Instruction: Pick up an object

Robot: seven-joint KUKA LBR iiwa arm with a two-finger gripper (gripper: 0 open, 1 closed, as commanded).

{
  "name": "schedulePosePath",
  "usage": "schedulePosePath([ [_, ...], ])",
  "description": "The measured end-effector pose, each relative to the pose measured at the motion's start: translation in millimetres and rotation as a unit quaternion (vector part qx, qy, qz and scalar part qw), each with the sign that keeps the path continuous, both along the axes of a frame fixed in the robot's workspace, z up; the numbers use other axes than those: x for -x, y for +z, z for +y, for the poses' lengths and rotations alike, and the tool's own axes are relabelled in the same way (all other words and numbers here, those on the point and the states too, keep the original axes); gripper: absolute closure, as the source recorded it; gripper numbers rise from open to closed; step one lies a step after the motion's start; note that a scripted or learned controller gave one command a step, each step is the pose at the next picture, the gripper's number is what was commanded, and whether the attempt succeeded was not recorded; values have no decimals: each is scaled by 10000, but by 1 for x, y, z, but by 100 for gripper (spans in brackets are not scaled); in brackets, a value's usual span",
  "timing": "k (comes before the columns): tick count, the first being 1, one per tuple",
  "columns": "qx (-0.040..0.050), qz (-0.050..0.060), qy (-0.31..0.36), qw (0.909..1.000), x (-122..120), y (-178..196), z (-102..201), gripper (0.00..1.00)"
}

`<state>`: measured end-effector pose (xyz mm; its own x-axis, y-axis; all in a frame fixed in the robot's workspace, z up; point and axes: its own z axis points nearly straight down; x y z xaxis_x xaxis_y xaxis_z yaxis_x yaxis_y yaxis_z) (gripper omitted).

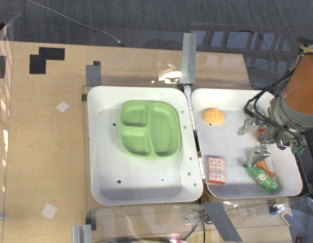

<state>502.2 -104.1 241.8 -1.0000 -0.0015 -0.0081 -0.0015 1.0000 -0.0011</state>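
1. Where the arm (304,92) reaches in over the right bin (232,97), its orange band sits high and the wrist tips down toward that bin's near right part
2. The gripper (259,158) hangs just above the green bottle (261,178), its metal fingers (256,160) slightly apart with nothing between them
3. An orange carrot-like piece (268,169) lies against the bottle, just beside the fingertips
4. In the same bin, a round orange ball (213,116) rests near the far left corner and a small red-and-white packet (217,169) near the front left
5. Left of that bin, the other bin (103,151) carries a green divided plate (149,129)
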Motion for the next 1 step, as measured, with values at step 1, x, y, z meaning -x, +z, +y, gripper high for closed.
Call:
schedulePosePath([
  [1, -19, 50, -718, 9974, -66, -113, 22, 0],
])
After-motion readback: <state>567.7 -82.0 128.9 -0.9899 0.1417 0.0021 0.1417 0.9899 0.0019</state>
